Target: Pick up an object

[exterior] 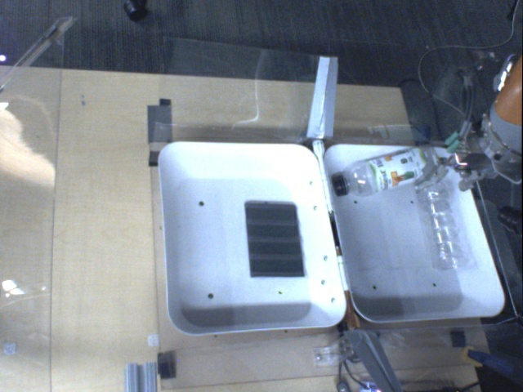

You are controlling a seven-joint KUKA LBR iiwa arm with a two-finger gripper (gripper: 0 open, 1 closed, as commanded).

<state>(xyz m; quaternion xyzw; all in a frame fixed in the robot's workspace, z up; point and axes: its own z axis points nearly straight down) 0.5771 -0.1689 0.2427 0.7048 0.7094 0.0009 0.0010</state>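
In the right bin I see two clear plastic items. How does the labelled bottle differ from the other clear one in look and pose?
The labelled bottle has a dark cap and a printed label; the clear ribbed container shows neither. The labelled bottle lies crosswise along the right bin's far wall, cap toward the left bin; the clear ribbed container lies lengthwise near the right wall. The bottle's far end reaches the gripper; the ribbed container lies nearer the camera. Both are transparent and lie on their sides.

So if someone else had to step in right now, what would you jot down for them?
Claw: at the right bin's far right corner, next to the bottles; can't tell if open or shut.
Label bottle: lying along that bin's far wall, black cap pointing left.
Clear bottle: lying along its right side.
Left bin: holds a dark ribbed panel.
Done: nothing visibly lifted.
Left: grab and raise one object.
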